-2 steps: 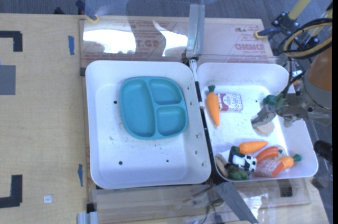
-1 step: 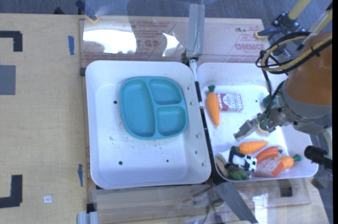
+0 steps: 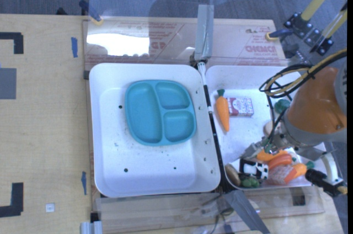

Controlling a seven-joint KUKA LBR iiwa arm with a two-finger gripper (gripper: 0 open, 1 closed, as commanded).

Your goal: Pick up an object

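I am the grey robot arm (image 3: 322, 108) with the orange band, reaching in from the right over the right-hand white bin (image 3: 242, 74). My gripper (image 3: 270, 147) is hanging low over the near right part of that bin, just above a cluster of small toys, and I cannot tell how it is set, because my wrist and its cables are covering it. Directly beneath it an orange toy piece (image 3: 278, 159) is lying on top of the cluster, touching a reddish mesh-covered object (image 3: 282, 172). Just to the left of those a small black-and-white cow figure (image 3: 255, 169) is lying with something green (image 3: 251, 182) at its near side, and a brown rounded item (image 3: 232, 174) is sitting against the bin's near left corner. Farther back in the same bin a toy carrot (image 3: 222, 111) is lying lengthwise, its green top pointing to the far side, close to the divider between the bins. Just beside it on the right a small red-and-white carton (image 3: 240, 106) is lying flat. The left-hand white bin (image 3: 110, 169) is holding a teal divided plate (image 3: 160, 112) with three compartments, resting near its middle, well apart from my gripper. Both bins are sitting side by side on a light wooden bench (image 3: 44, 128).
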